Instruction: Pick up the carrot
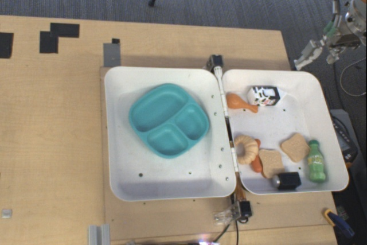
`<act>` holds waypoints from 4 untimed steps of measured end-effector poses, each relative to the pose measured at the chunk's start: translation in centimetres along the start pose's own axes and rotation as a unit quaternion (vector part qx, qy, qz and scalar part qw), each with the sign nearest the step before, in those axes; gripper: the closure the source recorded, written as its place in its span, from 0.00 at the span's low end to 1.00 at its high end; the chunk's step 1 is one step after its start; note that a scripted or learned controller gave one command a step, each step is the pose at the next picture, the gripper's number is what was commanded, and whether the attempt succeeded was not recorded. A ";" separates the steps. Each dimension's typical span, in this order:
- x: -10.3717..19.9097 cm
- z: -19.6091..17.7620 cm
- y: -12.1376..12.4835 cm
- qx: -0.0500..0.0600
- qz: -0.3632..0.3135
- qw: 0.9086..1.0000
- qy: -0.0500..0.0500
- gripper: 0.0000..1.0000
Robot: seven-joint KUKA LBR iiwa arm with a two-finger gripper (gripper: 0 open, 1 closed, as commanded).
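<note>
— What do you see on the counter (pixel 57 140), from the left?

— First the left bin (pixel 123 181), with a blue-green plate (pixel 168 119) in it. It has nothing to do with my task. Then the right bin (pixel 312 86). The carrot (pixel 239 102) is, I believe, the orange tapered piece in its far left corner, lying flat close to the wall between the two bins, thick end to the left. Just beside it is a small black-and-white thing (pixel 264 95).

— Are you sure it is the carrot?

— Not fully. A second orange piece (pixel 256 164) shows between a ring-shaped pastry (pixel 248 148) and a slice of bread (pixel 271 161), mostly covered. I would choose the free one.

— Which step is in hand?

— In my judgement, the very beginning: the approach is not yet made and the carrot lies untouched.

— And the arm?

— The gripper (pixel 319 55) hangs beyond the far right corner of the right bin, outside its rim and well apart from the carrot. The fingers (pixel 304 58) look spread, with nothing between them.

— So what does the next move call for?

— I think it must travel left across the bin, stop above the carrot, turn so the fingers close across its narrow width, and descend without pushing the black-and-white thing.
</note>
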State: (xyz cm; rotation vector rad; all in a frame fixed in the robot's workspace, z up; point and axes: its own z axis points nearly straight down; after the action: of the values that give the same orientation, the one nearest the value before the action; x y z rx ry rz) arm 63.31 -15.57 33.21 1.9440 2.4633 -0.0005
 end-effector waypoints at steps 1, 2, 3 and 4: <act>-4.8 -3.2 -0.1 -0.004 0.145 0.989 -0.002 0.00; -5.1 -5.1 2.3 -0.004 0.113 0.994 -0.002 0.00; -5.5 -3.4 2.5 -0.001 0.264 0.965 0.000 0.00; -5.4 -4.7 2.7 -0.005 0.258 0.966 -0.002 1.00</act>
State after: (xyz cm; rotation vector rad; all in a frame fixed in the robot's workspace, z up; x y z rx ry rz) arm 67.21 -20.13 37.96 2.5060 1.8725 0.0098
